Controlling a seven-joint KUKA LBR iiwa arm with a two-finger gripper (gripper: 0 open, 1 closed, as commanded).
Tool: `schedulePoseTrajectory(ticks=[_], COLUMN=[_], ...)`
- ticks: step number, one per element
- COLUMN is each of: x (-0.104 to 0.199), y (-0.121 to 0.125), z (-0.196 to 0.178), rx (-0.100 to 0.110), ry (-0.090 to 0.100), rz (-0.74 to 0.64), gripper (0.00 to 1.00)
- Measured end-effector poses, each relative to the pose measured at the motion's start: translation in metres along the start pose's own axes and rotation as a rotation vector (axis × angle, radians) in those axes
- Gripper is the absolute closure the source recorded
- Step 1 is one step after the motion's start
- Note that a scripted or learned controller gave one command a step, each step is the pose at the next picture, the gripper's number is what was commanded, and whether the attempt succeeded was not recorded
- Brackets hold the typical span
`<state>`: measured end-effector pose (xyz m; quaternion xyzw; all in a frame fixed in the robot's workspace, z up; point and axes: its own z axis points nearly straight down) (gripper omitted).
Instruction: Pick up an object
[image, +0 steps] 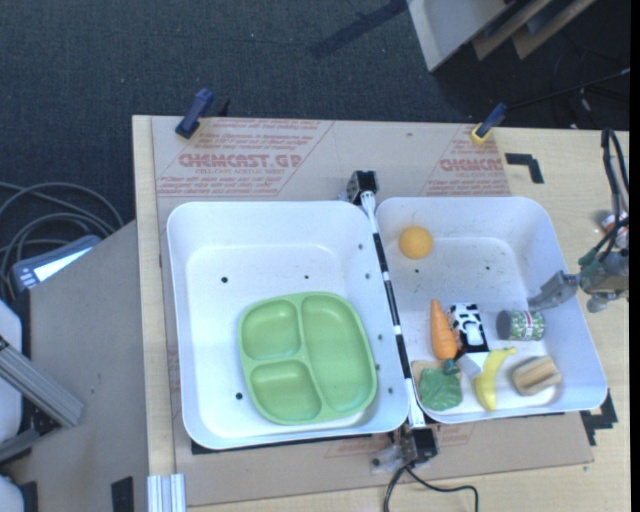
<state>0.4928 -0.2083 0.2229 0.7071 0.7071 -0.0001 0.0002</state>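
Camera view: gripper (556, 290) at right bin (500, 215) edge, grip state unreadable. You target nearby can (524, 324); descend vertically, avoid banana (490, 376).

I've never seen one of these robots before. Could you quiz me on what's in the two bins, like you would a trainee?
1. True or false: the green divided plate lies in the left bin.
2. Which item sits alone toward the far end of the right bin? A) banana B) orange ball C) carrot
3. Fill in: the end effector is at the right bin's ____ rim.

Key: 1 true; 2 B; 3 right.
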Motion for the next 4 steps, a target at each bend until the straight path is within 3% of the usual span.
schedulePoseTrajectory(ticks=[1, 2, 3, 4], x=[0.066, 0.098, 0.098, 0.184], y=[0.051, 0.017, 0.017, 0.012], z=[0.128, 0.136, 0.127, 0.038], rx=[0.0, -0.008, -0.008, -0.001], ry=[0.0, -0.003, -0.003, 0.002], rz=[0.0, 0.0, 0.001, -0.002], gripper=[0.0, 0.0, 1.0, 1.0])
